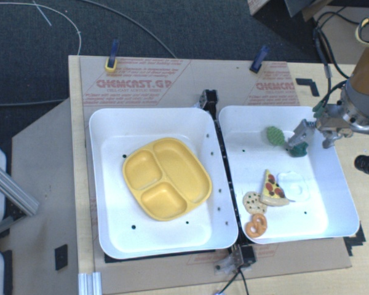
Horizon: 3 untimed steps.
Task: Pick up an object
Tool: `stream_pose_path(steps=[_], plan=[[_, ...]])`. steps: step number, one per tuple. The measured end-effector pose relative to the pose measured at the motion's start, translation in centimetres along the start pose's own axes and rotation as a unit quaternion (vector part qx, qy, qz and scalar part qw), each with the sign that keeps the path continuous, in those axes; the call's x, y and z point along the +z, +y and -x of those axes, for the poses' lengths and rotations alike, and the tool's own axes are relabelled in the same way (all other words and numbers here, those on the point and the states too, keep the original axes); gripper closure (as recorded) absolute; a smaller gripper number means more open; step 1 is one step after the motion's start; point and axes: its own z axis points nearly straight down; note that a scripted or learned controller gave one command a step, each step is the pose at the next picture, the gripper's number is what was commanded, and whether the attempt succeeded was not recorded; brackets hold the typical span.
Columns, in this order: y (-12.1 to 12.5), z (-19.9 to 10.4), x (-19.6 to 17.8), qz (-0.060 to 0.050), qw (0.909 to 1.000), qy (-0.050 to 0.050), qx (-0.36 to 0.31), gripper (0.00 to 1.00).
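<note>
Tool: the tool [312, 137] is seen low over the upper right part of the right bin [341, 226], its two fingers spread apart with nothing visibly between them; one fingertip stands beside a small dark green piece [299, 150].
Nearest object: a green knobbly toy [275, 135], perhaps a play vegetable, lies just left of the tool, apart from its fingers.
Other objects: a toy pizza slice [271, 189], a cookie [253, 202] and a pretzel [256, 226] are clustered lower in the same bin, close together or touching.
Left bin: a yellow divided tray [166, 178] is set in the left bin [104, 226].
Handling: the green toy is judged light and fairly stiff, possibly smooth plastic, so slipping is a risk.
Grasp: a hold across its narrow width, fingers closing on the two long sides, is judged best.
Task state: nothing is lifted yet.
</note>
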Motion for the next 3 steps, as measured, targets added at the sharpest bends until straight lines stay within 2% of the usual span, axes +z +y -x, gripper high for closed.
stream_pose_path(steps=[1,2,3], plan=[[0.3,0.0,-0.7,0.006,1.0000,-0.001,-0.002,0.00],[0.9,0.0,5.4,0.004,1.0000,-0.001,-0.001,0.00],[1.1,0.1,9.7,0.004,1.0000,-0.001,-0.001,0.00]])
